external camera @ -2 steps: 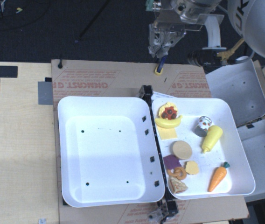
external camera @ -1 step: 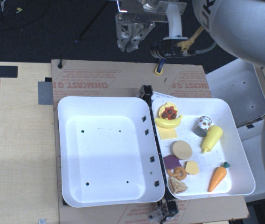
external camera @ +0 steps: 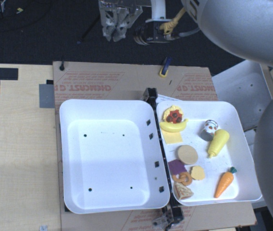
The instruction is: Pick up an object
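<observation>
Hanging high at the top of the view, the gripper [external camera: 116, 29] is above the dark floor, well apart from both bins. Its fingers point down and sit close together. Nothing is between them.

The left bin [external camera: 74, 129] is white and shallow. The right bin [external camera: 240, 129] touches it along a black clip strip in the middle. All the toys lie in the right bin.

Near its top left corner is a yellow banana [external camera: 173, 126] with a red and yellow toy [external camera: 174, 114] just behind it. A pale yellow cheese square [external camera: 172, 137] lies just below the banana. A round tan cookie [external camera: 188, 154] is near the middle. Below it are a purple piece [external camera: 176, 167], a small yellow piece [external camera: 198, 173], a brown pretzel [external camera: 183, 178] and a sandwich wedge [external camera: 183, 192].

On the right side a yellow squeeze bottle [external camera: 217, 143] lies tilted, touching a small grey and white toy [external camera: 209, 128]. An orange carrot [external camera: 224, 184] with a green top lies near the bottom right corner.

Both bins sit on a brown cardboard sheet [external camera: 107, 83] on the pale wood bench [external camera: 16, 153]. A small blue and yellow thing [external camera: 165, 67] lies on the cardboard above the bins.
</observation>
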{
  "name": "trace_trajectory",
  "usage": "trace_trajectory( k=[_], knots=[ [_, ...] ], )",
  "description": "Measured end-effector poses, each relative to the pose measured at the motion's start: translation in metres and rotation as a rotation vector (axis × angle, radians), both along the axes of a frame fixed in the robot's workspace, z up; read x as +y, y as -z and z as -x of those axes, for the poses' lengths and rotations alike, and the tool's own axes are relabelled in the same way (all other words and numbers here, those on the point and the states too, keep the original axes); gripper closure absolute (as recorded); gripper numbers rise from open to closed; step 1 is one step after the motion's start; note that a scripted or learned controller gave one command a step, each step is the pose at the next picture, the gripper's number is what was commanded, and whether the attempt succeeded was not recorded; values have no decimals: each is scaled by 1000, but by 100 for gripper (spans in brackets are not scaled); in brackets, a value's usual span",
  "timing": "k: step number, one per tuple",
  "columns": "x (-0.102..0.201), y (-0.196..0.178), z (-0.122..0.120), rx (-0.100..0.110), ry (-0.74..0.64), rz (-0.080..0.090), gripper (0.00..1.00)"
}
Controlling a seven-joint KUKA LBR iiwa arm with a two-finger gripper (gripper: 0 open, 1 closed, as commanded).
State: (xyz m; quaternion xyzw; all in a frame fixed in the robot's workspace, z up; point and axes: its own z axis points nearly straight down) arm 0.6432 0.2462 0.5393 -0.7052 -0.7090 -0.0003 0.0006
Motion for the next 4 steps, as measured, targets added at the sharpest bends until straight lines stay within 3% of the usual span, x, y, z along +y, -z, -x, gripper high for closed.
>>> trace_trajectory(
  k=[1,2,3,4],
  knots=[
    [-34,159,3,20,7,9,100],
    [-1,85,-1,-3,1,0,100],
    [-2,-4,0,-6,0,0,100],
    [-36,160,1,19,7,9,100]
  ],
)
